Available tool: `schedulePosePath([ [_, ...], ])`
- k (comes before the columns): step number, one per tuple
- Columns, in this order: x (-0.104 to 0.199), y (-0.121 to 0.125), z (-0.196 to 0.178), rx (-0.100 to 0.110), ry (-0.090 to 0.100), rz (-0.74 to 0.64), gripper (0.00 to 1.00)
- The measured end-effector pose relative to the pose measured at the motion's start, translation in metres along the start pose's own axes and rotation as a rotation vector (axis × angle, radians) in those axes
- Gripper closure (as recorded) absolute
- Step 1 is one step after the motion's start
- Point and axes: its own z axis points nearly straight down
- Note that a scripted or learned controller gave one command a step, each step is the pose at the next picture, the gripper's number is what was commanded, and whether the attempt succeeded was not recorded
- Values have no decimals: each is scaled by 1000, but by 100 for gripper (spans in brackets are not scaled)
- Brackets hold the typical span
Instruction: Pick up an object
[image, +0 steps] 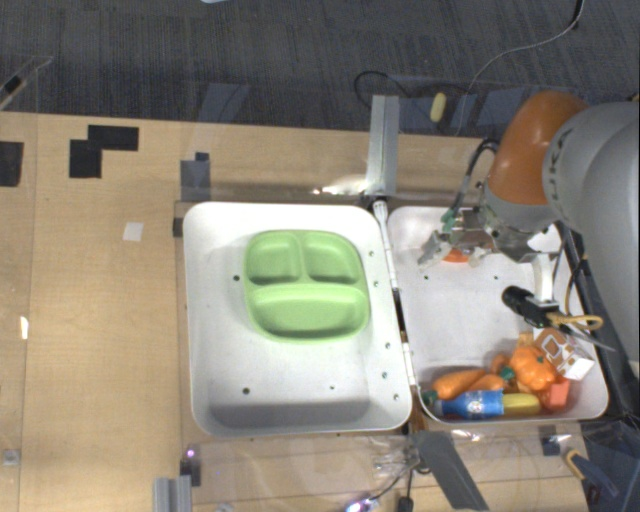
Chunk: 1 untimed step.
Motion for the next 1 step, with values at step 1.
schedulePosePath([
  [1, -76, 30, 32, -1, -2, -106, 0],
])
